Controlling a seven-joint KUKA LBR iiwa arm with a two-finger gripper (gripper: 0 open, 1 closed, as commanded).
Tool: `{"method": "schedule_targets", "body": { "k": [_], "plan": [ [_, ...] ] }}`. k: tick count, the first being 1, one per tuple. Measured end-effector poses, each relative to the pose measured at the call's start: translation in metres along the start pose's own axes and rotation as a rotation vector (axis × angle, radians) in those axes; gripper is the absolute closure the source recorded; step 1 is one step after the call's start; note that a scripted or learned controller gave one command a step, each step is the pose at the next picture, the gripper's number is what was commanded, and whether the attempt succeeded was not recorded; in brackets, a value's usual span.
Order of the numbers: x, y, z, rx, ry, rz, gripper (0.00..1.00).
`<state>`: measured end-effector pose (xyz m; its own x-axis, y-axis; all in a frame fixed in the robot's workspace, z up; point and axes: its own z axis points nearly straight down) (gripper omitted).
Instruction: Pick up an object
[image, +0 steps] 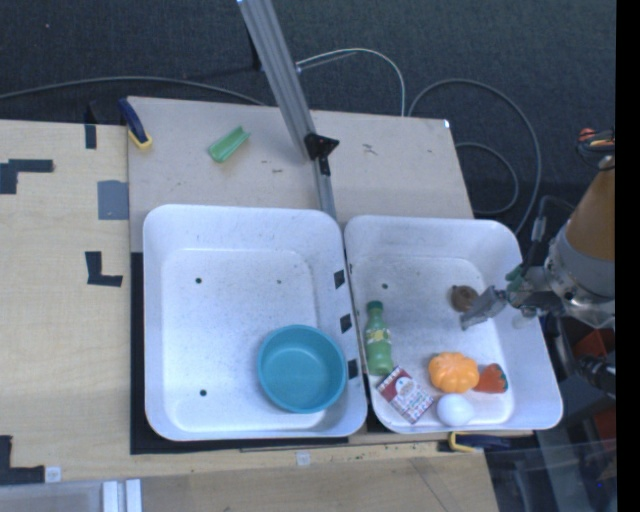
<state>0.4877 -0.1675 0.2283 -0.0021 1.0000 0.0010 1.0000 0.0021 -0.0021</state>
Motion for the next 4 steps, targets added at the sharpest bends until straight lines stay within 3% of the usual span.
{"method": "schedule_targets", "body": {
  "k": [1, 3, 4],
  "plan": [
    [0.0, 0.0, 0.0, 0.0, 0.0, 0.0, 0.0],
    [0.004, 0.002, 0.121, 0.007, 0.001, 0.002, 0.0],
    [0.004, 0.002, 0.139, -0.002, -0.003, 0.001, 0.0]
  ]
}}
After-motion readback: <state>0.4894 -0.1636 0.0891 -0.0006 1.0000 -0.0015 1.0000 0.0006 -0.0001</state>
